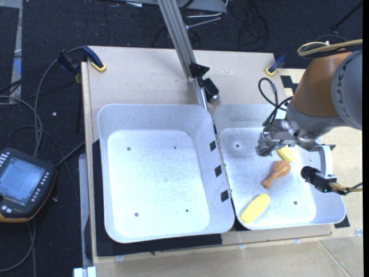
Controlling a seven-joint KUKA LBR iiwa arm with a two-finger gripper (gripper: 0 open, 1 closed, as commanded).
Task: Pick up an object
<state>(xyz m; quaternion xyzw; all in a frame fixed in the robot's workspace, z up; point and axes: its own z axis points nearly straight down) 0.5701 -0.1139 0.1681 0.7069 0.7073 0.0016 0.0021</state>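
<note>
Objects sit in the right bin (328,215): a yellow banana-shaped piece (255,208) near the front, a tan wooden peg (276,173) mid-bin, a small yellow block (285,154) (partly under the wrist). Gripper (264,148) hangs just left of that block, well apart from the left bin (109,120).

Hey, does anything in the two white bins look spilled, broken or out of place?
Nothing stands out. The right white bin holds an oblong yellow object, a tan wooden peg-shaped piece and a small yellow piece beside the gripper, all lying loose inside its rim.
</note>
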